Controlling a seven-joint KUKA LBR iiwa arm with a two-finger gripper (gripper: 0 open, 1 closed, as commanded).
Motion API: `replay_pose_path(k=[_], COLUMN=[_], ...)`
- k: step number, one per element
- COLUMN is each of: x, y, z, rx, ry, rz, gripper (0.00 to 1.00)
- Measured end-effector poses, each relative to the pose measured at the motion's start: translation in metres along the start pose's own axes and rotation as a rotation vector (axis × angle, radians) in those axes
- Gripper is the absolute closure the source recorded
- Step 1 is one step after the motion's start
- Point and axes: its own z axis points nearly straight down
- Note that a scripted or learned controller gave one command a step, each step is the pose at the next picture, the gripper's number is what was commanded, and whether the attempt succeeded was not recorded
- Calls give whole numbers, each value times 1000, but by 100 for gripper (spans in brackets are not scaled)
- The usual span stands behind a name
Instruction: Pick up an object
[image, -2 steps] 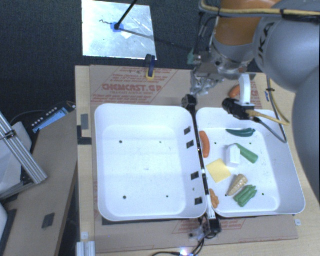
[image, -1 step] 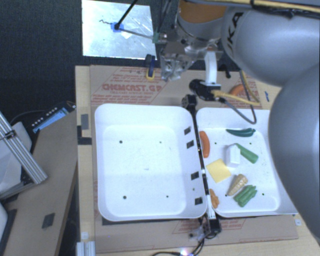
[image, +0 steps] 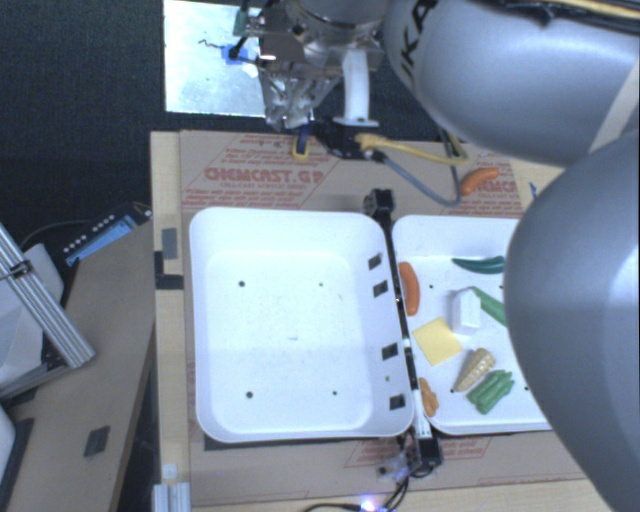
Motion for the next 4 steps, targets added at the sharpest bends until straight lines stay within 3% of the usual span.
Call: replay_pose_path(k=[1,3,4], x=[-6,-4,-80], y=[-22,-127,-183], z=[-27,-114,-112], rx=[5,4,8], ry=[-4,-2,-5], rz=[7,5,16], gripper=[100,100,100])
